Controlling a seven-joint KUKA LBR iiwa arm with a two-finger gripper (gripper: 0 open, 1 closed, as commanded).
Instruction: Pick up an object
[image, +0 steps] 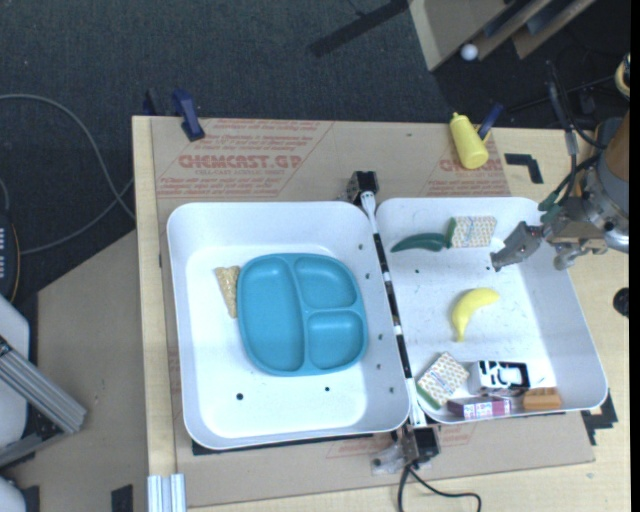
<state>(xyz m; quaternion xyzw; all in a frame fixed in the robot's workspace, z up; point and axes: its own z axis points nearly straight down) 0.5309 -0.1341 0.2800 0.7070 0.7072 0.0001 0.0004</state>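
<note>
hovering over right white bin (575, 300) far edge | two-finger gripper (535, 247) spread wide, holding nothing | poised above curved yellow plastic banana (472, 309)

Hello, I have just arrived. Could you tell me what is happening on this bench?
A grey robot arm reaches in from the right, and its pincer hangs over the right white bin, holding nothing. In that bin lie a yellow plastic banana, a green pepper-like toy, a speckled sponge block and some small packages near the front edge. The left white bin holds a blue divided plate.
</note>
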